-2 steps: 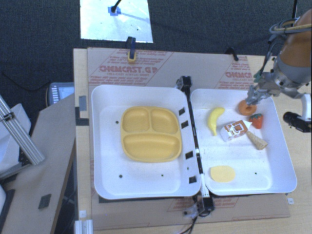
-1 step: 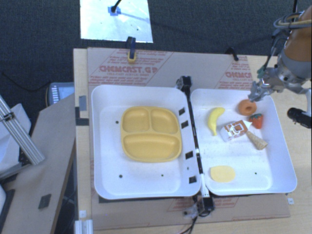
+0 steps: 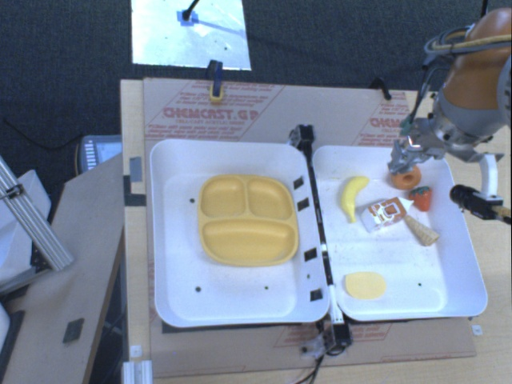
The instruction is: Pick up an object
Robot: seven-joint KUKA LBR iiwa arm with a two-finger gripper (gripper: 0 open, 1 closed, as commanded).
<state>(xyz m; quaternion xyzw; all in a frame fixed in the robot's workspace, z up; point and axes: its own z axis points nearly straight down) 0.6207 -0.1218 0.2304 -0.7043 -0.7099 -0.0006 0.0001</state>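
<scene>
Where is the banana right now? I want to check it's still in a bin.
The banana lies in the right bin, in its upper left part, just left of the small white packet.

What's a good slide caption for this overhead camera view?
KUKA arm's end effector poised over an orange ring in the right bin; yellow divided tray in the left.

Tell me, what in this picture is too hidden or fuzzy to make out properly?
- Claw: small and dark against the bin, so its tips blur together.
- Orange round thing: the claw covers its top, so contact can't be judged.
- Small packet: its printing is too tiny to read.
- Arm: cut off by the right and top edges.
- Red item: too small to identify.
</scene>
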